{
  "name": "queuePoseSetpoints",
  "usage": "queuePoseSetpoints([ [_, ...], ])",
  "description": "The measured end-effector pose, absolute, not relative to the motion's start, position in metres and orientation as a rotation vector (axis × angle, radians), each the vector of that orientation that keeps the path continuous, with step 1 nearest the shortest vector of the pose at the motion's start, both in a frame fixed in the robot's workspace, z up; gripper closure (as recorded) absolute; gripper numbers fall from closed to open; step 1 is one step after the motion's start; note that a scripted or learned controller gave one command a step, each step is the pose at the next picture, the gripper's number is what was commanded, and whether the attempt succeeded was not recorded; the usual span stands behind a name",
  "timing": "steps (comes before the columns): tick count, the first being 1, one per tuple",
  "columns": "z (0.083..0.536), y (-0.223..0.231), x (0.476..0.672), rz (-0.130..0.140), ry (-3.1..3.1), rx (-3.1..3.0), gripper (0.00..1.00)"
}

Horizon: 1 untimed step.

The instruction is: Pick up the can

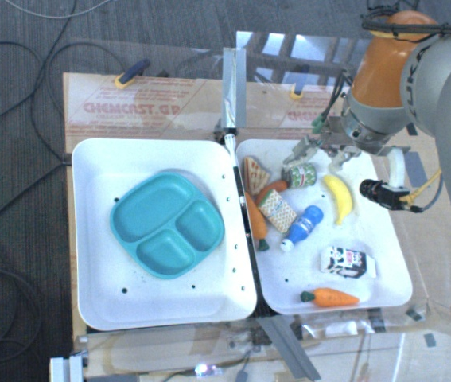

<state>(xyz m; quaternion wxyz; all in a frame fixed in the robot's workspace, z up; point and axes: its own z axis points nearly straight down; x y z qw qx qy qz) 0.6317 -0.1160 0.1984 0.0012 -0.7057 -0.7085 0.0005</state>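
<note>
A teal three-compartment plastic plate (168,224) lies in the left bin (90,293); a small green metal can (301,175) lies in the right bin (392,281), left of a yellow banana (338,196).

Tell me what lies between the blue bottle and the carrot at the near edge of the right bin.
In the camera view, the black-and-white carton lies between the blue bottle and that carrot, slightly to the right of the line.

Single fixed overhead view, which looked down at a slant on the brown board counter (169,114) from moderate height. Both shallow white plastic bins lay in frame side by side: the left bin (98,293) near centre, the right bin (388,273) toward the right. The near edge of the counter ran along the bottom; dark grey carpeted floor (18,70) filled the top and left. The grey arm with orange band (384,62) entered from the upper right.
</note>
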Motion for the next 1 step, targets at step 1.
queuePoseSetpoints([
  [1,0.1050,-0.1402,0.6400,-0.019,-2.165,-2.297,0.00],
])
